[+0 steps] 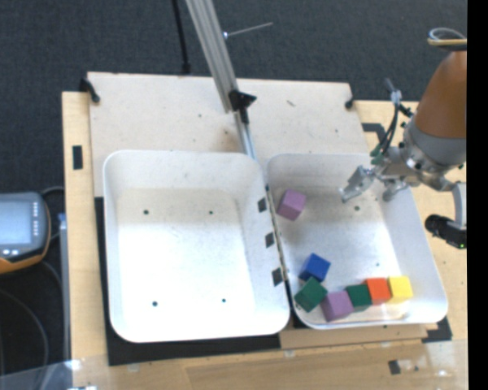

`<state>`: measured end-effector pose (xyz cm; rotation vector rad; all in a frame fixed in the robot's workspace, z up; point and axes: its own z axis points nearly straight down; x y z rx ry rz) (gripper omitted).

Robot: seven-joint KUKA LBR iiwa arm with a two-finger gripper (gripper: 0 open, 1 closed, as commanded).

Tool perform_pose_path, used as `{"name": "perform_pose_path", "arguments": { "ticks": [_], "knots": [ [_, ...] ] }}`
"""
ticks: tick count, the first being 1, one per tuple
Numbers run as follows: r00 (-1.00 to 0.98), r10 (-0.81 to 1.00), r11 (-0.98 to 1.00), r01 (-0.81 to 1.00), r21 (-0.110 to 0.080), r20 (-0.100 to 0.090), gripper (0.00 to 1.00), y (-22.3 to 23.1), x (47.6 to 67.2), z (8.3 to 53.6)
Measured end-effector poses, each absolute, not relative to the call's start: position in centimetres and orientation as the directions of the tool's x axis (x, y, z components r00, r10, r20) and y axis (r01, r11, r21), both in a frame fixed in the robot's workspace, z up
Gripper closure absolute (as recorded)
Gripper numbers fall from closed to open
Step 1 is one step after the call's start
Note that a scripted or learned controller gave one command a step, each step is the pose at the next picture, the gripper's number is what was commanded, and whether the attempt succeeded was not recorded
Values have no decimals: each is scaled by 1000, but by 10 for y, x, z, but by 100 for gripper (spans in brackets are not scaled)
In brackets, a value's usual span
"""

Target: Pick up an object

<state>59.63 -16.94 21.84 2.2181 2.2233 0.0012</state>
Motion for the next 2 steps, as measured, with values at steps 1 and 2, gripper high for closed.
{"name": "perform_pose_path", "arguments": {
  "ticks": [1,2],
  "knots": [
    [3,1000,-3,1000,-3,-2,0,-207,593,177],
    [0,1000,0,1000,1,-2,0,-205,595,180]
  ]
}}
